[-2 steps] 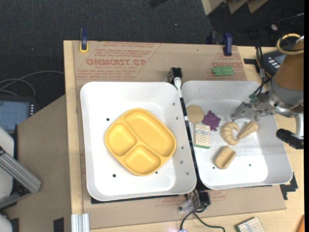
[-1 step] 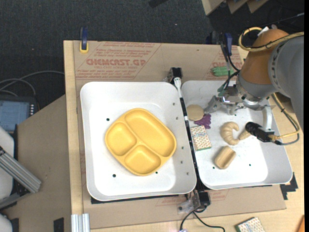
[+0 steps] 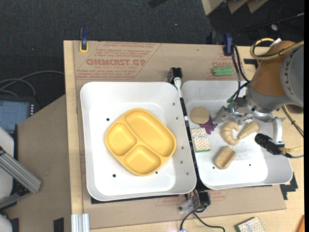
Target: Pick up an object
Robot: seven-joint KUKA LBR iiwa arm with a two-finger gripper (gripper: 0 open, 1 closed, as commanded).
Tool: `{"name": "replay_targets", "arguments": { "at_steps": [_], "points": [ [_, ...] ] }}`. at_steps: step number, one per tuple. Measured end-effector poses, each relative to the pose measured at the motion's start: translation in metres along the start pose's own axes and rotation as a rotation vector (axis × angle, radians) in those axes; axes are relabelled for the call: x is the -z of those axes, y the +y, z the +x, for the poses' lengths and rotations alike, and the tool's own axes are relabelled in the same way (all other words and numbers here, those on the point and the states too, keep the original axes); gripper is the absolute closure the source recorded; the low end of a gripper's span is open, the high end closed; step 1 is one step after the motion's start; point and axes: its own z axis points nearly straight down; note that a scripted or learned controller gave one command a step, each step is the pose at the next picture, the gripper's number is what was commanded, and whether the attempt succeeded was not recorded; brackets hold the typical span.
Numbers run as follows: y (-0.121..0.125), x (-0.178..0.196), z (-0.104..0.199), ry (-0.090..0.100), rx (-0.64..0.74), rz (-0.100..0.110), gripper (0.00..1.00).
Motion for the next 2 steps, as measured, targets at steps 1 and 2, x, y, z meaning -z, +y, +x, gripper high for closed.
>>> {"name": "replay_targets", "arguments": {
  "at_steps": [1, 2],
  "points": [
    [-0.028, 0.001, 0.000, -0.001, 0.000, -0.001, 0.00],
    [-0.026, 0.011, 0.000, -0.002, 0.001, -0.004, 1.00]
  ]
}}
